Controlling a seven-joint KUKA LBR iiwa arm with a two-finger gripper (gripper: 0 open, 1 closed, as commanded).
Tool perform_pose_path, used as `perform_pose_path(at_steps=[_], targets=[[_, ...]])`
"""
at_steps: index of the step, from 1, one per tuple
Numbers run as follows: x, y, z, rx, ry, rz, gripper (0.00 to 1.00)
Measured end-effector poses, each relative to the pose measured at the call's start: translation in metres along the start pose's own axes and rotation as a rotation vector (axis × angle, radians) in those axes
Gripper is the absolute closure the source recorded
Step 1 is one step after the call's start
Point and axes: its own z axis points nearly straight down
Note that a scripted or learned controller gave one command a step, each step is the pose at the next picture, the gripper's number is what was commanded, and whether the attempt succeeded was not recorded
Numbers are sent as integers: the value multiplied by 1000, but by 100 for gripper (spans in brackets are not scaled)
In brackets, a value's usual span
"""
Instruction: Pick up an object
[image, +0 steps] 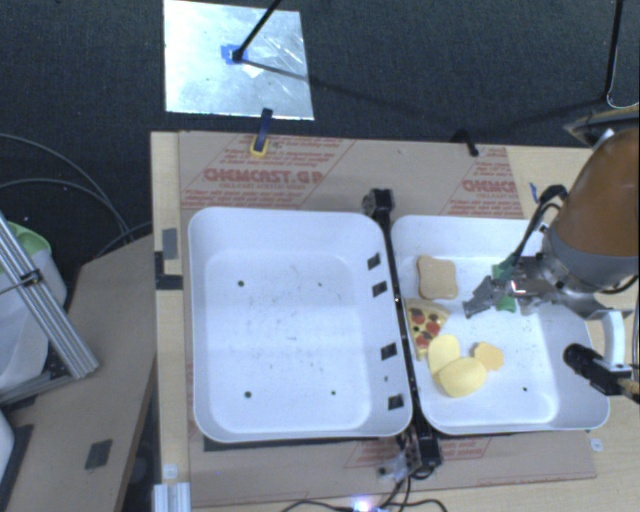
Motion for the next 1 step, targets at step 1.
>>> perform_pose_path(at_steps=[1], targets=[[91,-40,22,6,5,-9,0]])
